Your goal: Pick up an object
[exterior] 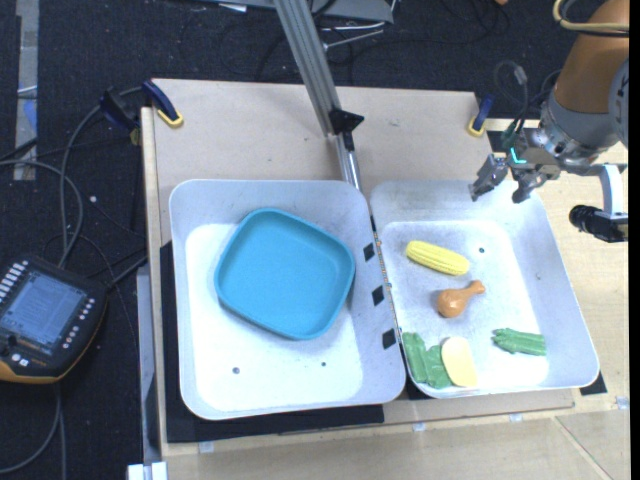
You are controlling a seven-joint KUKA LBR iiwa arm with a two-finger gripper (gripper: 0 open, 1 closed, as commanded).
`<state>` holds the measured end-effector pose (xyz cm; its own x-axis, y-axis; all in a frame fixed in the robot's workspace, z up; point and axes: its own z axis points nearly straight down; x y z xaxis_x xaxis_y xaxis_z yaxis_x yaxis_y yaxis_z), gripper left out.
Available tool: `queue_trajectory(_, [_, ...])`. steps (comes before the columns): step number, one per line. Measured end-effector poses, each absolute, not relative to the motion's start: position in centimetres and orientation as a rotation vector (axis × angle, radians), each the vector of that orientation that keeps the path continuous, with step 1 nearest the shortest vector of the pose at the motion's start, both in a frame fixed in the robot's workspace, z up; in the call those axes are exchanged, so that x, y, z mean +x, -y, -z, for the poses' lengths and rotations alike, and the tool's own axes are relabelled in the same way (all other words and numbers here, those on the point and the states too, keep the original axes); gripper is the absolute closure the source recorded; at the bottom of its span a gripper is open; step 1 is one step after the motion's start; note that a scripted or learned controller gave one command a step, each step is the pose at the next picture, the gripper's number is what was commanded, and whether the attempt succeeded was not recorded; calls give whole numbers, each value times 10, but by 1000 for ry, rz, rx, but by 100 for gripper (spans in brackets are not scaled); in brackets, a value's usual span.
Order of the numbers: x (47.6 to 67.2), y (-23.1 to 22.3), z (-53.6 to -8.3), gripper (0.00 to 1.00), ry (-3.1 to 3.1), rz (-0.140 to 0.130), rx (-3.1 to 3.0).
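Arm comes in from the right at the far side, orange band above the wrist, wrist angled down and left. Gripper (505, 182) hangs over the far edge of the right bin (560, 268), fingers apart with nothing between them.

Right bin contents: yellow corn cob (437, 258) lying near the bin's middle-left, well apart from the gripper; orange drumstick-shaped toy (457, 298) just near of the corn; green leafy piece (425, 360) at the near-left corner, touching a pale yellow slice (460, 361) on its right; small green item (519, 342) toward the near-right.

Left bin (200, 368) holds a blue square plate (285, 273), rotated a bit, sitting toward the far-right part of the bin.
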<state>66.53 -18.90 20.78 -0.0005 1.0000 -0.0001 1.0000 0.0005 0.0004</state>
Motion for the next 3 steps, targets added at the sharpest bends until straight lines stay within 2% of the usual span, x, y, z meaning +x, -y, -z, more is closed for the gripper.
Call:
queue_trajectory(1, [665,189,-208,0,-2222,0,2221])
queue_trajectory(3, [661,185,-93,0,-2225,4,2223])
